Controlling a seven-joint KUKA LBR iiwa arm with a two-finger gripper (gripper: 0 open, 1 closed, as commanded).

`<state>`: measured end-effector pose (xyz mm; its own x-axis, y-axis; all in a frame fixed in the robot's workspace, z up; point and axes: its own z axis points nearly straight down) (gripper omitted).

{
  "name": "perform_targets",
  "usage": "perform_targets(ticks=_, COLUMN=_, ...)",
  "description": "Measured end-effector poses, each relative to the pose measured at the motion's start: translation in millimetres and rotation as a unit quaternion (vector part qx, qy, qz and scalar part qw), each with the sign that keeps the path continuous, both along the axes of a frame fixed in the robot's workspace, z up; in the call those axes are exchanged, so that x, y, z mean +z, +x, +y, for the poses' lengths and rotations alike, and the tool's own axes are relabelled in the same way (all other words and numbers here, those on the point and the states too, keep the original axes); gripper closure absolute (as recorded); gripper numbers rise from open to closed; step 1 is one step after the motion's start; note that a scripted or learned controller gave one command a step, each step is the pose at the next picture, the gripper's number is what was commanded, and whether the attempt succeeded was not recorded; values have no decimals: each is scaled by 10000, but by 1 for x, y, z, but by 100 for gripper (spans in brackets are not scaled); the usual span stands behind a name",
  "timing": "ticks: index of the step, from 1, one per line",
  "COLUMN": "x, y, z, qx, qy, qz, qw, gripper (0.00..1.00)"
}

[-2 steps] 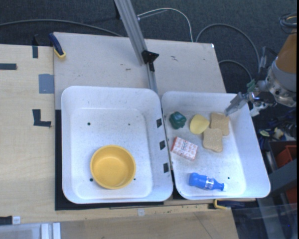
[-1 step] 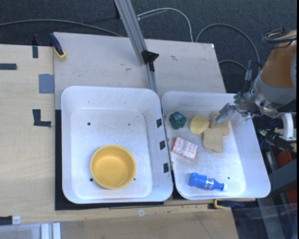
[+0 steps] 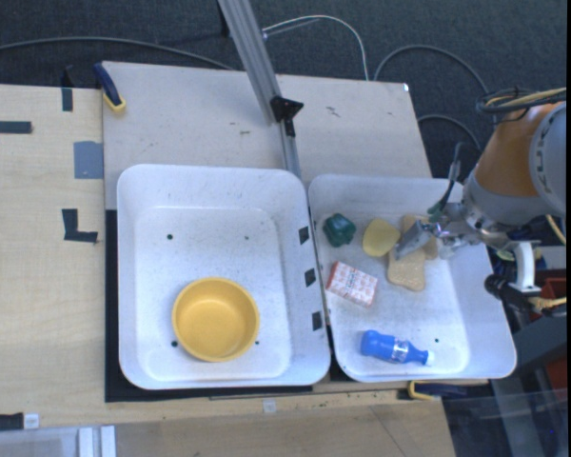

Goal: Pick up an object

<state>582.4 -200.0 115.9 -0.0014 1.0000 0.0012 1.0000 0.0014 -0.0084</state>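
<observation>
My gripper (image 3: 424,237) hangs low in the right bin (image 3: 476,346), at its upper right, reaching in from the right. It sits right over the top end of a tan, bread-like piece (image 3: 408,273). Just left of it lies a round yellow object (image 3: 380,237), touching or nearly touching the tan piece. Farther left is a small dark green object (image 3: 339,228). A red and white box (image 3: 351,284) lies in the middle of the bin, and a blue bottle (image 3: 392,347) lies on its side near the front wall.
The left bin (image 3: 152,198) holds a yellow bowl (image 3: 215,318) at its front. A slanted metal post (image 3: 257,55) stands behind the bins. Cables run across the floor at the back, and the arm's orange band (image 3: 514,160) is at the right.
</observation>
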Motion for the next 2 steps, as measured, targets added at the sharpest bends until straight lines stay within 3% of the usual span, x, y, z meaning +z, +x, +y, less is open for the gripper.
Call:
perform_targets(ticks=1, x=14, y=2, z=0, qx=8, qy=-7, qz=-28, qw=10000, gripper=100)
perform_targets(ticks=2, x=75, y=7, z=7, qx=6, qy=-15, qz=-68, qw=10000, gripper=100)
